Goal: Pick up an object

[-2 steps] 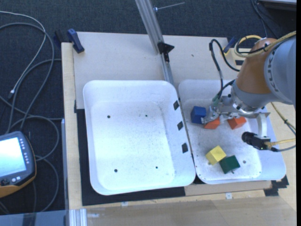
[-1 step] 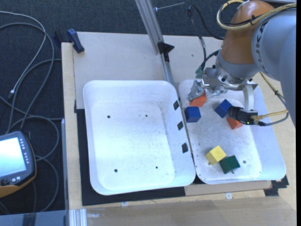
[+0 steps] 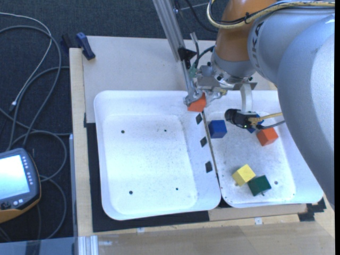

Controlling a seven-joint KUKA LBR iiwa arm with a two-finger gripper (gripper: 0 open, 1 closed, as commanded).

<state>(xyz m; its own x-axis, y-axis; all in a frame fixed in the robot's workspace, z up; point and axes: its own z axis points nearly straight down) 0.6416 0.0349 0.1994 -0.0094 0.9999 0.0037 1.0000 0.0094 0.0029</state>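
- Gripper (image 3: 195,99) closed on orange block (image 3: 197,104), above the bins' shared wall at 12 o'clock.
- Blue cube (image 3: 217,128), second orange cube (image 3: 267,136), yellow cube (image 3: 244,174), green cube (image 3: 259,185) in right bin (image 3: 281,166).

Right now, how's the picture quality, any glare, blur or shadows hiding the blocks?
Camera view: lighting is even and soft; the white bins look bright without washing out. The blue block, yellow block and green block are sharp, with faint shadows. The arm, close to the lens, is slightly soft and bulky.
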